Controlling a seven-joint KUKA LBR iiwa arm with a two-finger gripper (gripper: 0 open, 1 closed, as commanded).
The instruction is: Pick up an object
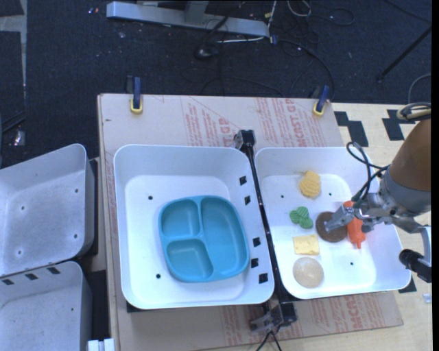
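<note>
The gripper [341, 221] sits over the brown disc [331, 230]. The disc looks light and stiff. Grab its edge at 3 o'clock.

Floor: dark carpet [55, 62] was seen, crossed by black cables [302, 48].
Tabletop: a cardboard-covered board [199, 120] was held by two yellow clamps [136, 104].
Far edge: a grey metal rail [185, 20] was laid.

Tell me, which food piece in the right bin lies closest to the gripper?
The brown round piece: the gripper is directly over it. The green piece, yellow square and the others lie farther left.
</note>
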